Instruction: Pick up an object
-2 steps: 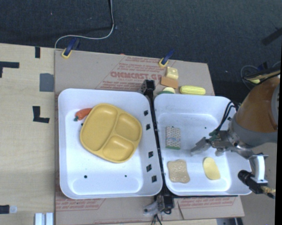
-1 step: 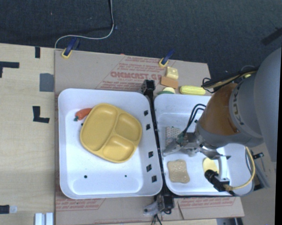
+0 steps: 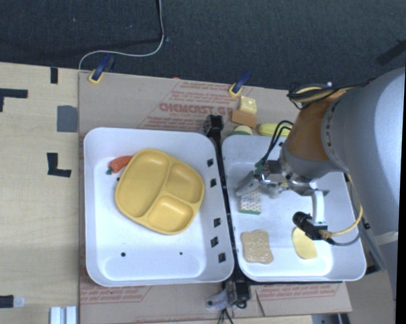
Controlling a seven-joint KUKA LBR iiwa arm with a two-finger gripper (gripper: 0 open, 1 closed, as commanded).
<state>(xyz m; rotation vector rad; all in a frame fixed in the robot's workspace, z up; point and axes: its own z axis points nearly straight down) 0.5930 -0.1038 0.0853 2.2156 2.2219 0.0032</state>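
- Brown cardboard (image 3: 185,103) covers the bench under two shallow white bins.
- Left bin (image 3: 105,251) holds a yellow, three-compartment plastic plate (image 3: 160,190), with an orange carrot-like toy (image 3: 119,163) at its far-left edge.
- Right bin (image 3: 343,265) holds a small pale, green-speckled square block (image 3: 251,204), a tan textured cracker-like slab (image 3: 257,246), and a yellow rounded piece (image 3: 305,246).
- Grey gripper (image 3: 250,187) sits just above the speckled block; whether its fingers are clenched or released cannot be told.

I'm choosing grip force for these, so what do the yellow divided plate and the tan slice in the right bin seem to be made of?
The yellow divided plate looks like moulded plastic with a smooth, slightly satin finish: even colour, rounded compartment walls. The tan slice looks like toy bread, perhaps foam or soft plastic; its speckled matte face suggests that, though the view is too coarse to be sure.
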